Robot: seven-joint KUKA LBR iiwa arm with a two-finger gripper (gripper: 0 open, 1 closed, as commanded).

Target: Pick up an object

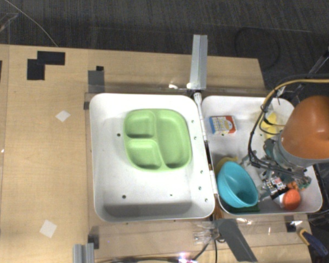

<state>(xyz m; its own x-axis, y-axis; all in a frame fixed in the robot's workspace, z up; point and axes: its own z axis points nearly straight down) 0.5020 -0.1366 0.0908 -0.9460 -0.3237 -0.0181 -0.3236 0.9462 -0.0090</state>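
White right bin [230, 106] holds a teal bowl [237, 185] tipped leftward.

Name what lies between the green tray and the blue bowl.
In the camera view, the bins' adjoining walls separate the green tray from the blue bowl; nothing else lies between.

You see two bins side by side on the bench [38, 163], their inner walls touching. In the left bin [107, 201] a divided tray [156, 139] lies near the middle. In the right bin [247, 106] a small carton [222, 125] lies toward the far wall, a bowl [237, 186] rests tilted in the near left corner, and a round fruit [291, 199] sits near the front right. The arm [312, 130] reaches in over the right bin's right side, above the fruit.
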